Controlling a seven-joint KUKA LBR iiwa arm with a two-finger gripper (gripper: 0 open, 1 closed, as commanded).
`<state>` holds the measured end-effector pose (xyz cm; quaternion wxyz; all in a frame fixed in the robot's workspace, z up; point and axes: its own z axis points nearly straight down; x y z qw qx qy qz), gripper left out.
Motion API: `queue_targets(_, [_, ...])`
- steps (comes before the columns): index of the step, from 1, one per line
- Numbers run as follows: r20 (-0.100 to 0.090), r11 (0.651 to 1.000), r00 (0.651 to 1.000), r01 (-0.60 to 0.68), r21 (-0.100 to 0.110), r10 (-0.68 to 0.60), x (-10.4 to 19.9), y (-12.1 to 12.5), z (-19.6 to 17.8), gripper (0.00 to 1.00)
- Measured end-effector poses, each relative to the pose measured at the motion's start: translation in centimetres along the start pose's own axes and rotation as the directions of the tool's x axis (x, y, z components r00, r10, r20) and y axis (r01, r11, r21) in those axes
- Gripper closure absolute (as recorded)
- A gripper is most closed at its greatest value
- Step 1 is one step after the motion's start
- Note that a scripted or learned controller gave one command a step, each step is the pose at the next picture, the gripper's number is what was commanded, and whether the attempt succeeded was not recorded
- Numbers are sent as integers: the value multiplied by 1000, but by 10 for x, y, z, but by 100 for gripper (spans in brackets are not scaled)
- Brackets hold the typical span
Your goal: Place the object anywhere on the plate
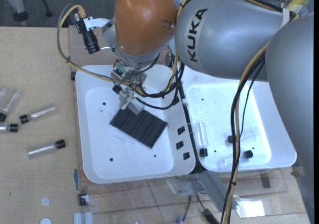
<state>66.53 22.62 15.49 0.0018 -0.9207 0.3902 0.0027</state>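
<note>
A black ribbed plate (139, 126) lies flat in the left bin (99, 163), turned at a slant. My gripper (128, 100) hangs just over the plate's far left corner, under the orange wrist band. Whether anything sits in the gripper is hidden by its own body. Clear vials with black caps lie in the right bin (279, 143): one (201, 137) by its left wall, two more (241, 156) (245, 135) nearer the middle.
Several more capped vials (45, 147) lie loose on the wooden bench left of the bins. The big grey arm covers the far part of both bins. Black cables (235, 118) hang across the right bin.
</note>
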Motion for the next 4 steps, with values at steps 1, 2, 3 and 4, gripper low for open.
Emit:
queue_targets(1, [-3,928,928,371,5,-371,1,-1,-64,100])
queue_targets(2, [-3,928,928,372,3,-372,1,0,-64,0])
queue_targets(3, [-1,930,930,367,12,-367,0,-2,-74,100])
queue_targets(4, [1,932,932,362,20,-362,0,-3,-85,100])
